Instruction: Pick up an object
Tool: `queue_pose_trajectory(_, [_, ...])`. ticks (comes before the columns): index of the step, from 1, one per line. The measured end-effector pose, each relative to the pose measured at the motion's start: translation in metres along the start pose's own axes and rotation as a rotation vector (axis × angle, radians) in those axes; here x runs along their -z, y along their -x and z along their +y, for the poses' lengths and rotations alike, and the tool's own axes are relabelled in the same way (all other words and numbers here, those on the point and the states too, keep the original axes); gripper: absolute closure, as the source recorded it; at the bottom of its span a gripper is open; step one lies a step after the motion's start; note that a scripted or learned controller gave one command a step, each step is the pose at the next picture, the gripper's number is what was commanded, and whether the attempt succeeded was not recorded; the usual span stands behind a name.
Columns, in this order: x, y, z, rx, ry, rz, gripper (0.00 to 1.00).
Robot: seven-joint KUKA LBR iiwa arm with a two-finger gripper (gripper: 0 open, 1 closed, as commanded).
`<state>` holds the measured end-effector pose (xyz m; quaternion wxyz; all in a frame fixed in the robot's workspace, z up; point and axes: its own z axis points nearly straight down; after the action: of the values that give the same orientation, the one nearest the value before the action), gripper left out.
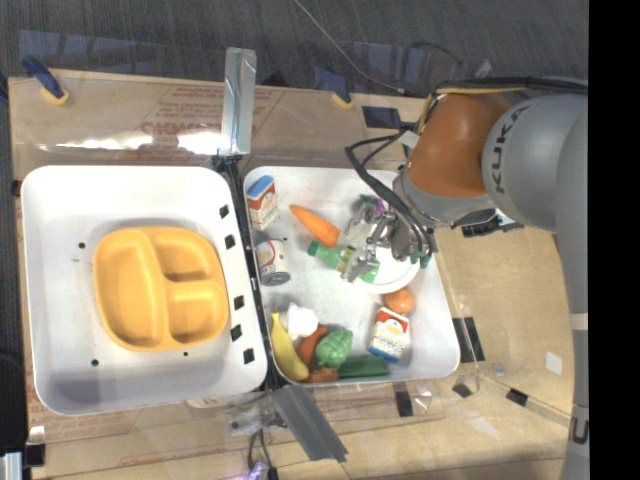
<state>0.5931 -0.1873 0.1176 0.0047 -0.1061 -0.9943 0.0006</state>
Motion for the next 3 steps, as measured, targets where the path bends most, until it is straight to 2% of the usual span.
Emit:
queue_pose_trajectory(1, [0.005,0.003,0.005,0.007,0.003,-0.009,0.00])
queue_pose_trajectory(2, [-0.009,0.050,0.052,0.134,0.003,-0.012,0.00])
queue_pose_trajectory(3, [-0.021,0.032,0.088,-0.133,-0.016,-0.017,0.00])
